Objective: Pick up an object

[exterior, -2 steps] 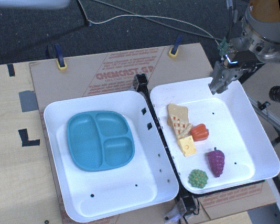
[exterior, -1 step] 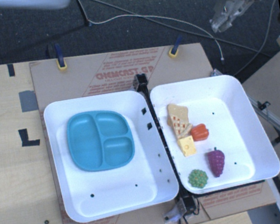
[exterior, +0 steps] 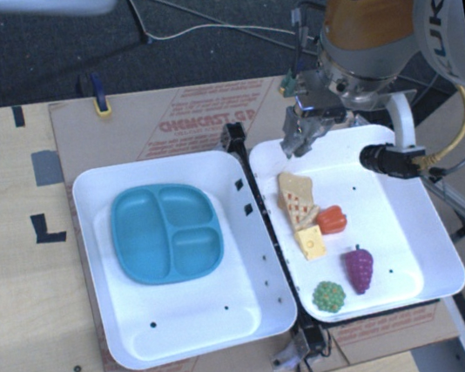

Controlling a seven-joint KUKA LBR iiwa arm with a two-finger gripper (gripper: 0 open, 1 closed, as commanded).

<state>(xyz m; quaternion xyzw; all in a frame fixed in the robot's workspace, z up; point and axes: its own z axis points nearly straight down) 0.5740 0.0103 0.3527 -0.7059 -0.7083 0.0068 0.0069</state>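
Green broccoli (exterior: pixel 328 296): near front edge of the right bin (exterior: pixel 424 277), just left of the purple grapes (exterior: pixel 359 269)
Yellow cheese block (exterior: pixel 310 243): touching the red pepper (exterior: pixel 331 220), below the waffle piece (exterior: pixel 297 197)
Blue plate (exterior: pixel 168 233): three compartments, in the left bin (exterior: pixel 120 332)
Gripper (exterior: pixel 300 139): above the right bin's back left corner, nothing between its fingers; jaw state, cannot tell

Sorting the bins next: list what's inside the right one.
The right bin holds a waffle wedge, a red pepper, cheese, grapes and broccoli. The claw covers the bin's far corner.
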